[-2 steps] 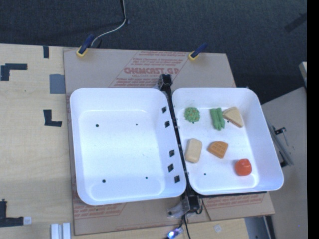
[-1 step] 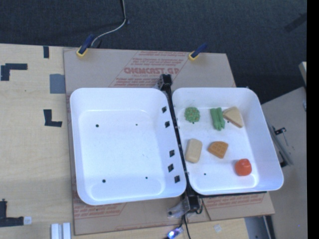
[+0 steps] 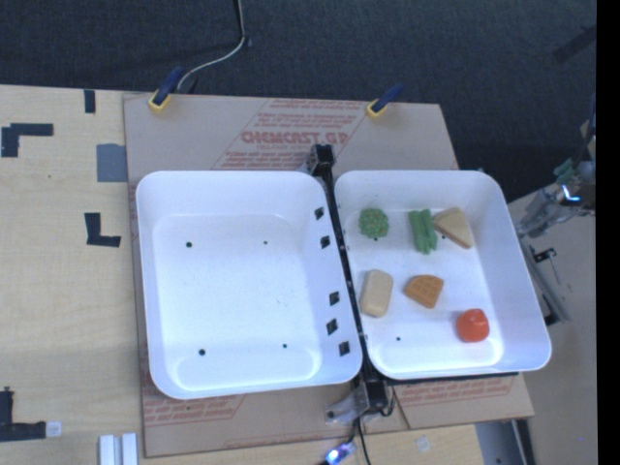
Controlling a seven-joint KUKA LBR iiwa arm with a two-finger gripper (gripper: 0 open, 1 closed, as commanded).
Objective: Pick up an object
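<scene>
Camera view: two white bins sit side by side on a cardboard sheet (image 3: 281,134), which two clamps pin at its far edge, one far left (image 3: 163,92) and one far right (image 3: 384,101). The left bin (image 3: 160,260) touches the right bin (image 3: 513,260), which holds six objects, well apart: a green floret (image 3: 373,223), a green pod (image 3: 422,231), a yellow wedge (image 3: 453,228), a beige chunk (image 3: 376,293), an orange piece (image 3: 423,290) and a red ball (image 3: 473,325), nearest. Nothing covers them. The gripper (image 3: 562,197) sits at the right edge, outside the bins; whether it is spread or closed cannot be told.
</scene>
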